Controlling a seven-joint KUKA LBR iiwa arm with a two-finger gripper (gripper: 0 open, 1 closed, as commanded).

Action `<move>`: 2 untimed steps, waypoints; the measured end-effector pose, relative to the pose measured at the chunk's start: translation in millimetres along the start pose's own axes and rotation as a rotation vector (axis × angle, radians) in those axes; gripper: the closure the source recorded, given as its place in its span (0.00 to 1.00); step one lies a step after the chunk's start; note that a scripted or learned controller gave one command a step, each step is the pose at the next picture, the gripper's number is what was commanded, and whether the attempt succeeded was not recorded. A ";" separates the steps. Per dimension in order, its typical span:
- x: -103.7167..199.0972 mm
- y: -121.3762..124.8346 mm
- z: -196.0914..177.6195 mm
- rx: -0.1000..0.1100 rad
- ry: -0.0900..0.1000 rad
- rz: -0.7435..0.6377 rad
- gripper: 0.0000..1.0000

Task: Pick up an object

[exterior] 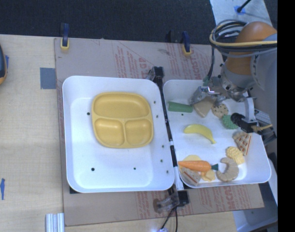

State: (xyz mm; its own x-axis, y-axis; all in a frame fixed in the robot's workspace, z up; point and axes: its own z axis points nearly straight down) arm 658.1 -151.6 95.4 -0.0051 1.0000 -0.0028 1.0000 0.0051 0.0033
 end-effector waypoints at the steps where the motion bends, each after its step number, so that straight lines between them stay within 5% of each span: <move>1: 0.3 -0.6 1.1 0.002 0.001 0.000 0.00; 2: 7.5 -1.8 2.9 0.007 0.002 -0.001 0.00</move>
State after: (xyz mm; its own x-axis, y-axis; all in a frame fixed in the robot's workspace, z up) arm 656.3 -144.1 92.5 -0.0065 1.0000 -0.0012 1.0000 0.0065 -0.0036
